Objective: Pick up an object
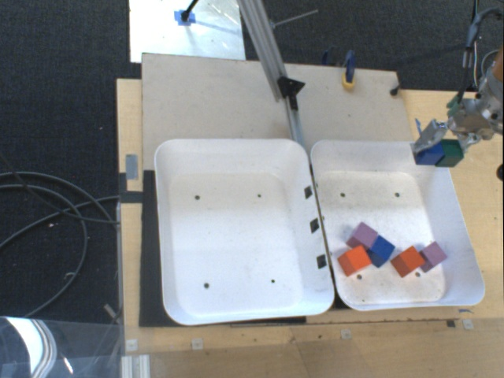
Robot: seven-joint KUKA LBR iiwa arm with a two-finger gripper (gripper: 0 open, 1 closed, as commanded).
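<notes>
Gripper (pixel 438 150) hung above the right bin's (pixel 465 235) far right corner, jaws clamped on a blue block (pixel 429 156) and a green one (pixel 451 153). Pick looked done, operator; you had five blocks (pixel 390 252) left near the bin's front.

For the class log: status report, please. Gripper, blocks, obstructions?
Gripper over right bin's far right corner, shut on blue-and-green block. Five blocks lie clustered in that bin. Nothing in the way.

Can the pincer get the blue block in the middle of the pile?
Probably, but it's tight. The blue block is open from above, yet a purple block and an orange block crowd it. The pincer hangs near the right bin's top corner.
</notes>
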